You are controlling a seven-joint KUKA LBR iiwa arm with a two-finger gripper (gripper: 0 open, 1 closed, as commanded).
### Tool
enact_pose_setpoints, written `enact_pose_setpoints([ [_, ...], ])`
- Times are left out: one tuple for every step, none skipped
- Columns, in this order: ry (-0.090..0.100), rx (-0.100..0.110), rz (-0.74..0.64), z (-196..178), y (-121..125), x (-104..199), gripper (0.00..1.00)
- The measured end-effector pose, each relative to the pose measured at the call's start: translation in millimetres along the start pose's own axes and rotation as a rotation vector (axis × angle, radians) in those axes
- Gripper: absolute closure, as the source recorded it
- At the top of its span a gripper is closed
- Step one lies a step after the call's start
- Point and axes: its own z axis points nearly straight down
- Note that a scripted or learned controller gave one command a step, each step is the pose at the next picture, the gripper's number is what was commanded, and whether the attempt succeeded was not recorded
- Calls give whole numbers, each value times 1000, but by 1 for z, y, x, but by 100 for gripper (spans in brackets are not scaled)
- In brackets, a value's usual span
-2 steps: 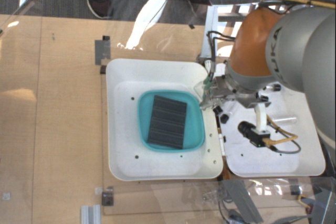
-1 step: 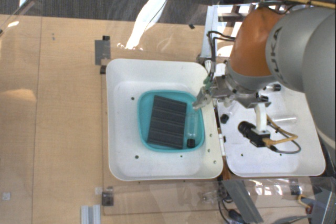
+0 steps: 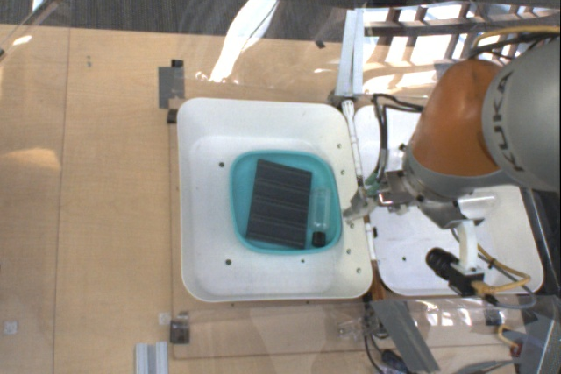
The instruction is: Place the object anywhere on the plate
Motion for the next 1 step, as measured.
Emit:
enact_pose_setpoints([
  [1,0,55,-15,2,97,0],
])
